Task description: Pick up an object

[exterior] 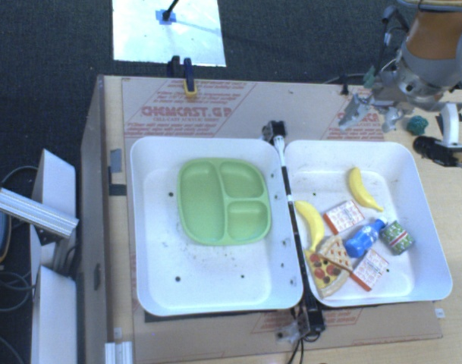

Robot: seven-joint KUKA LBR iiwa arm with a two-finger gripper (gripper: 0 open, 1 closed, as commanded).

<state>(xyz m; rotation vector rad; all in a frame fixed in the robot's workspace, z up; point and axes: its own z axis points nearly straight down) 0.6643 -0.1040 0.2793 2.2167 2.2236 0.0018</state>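
Bench as I see it
I see a brown printed board (red lettering) bearing two shallow white plastic bins side by side.

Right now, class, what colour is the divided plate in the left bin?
Light green; the plate shows best in the overhead camera view.

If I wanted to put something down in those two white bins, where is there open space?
In the left bin, bare floor borders the green divided plate, widest in front. In the right bin, the back-left corner behind the two bananas is bare. Its front half is crowded: pizza slice, blue bottle, small cartons and a can.
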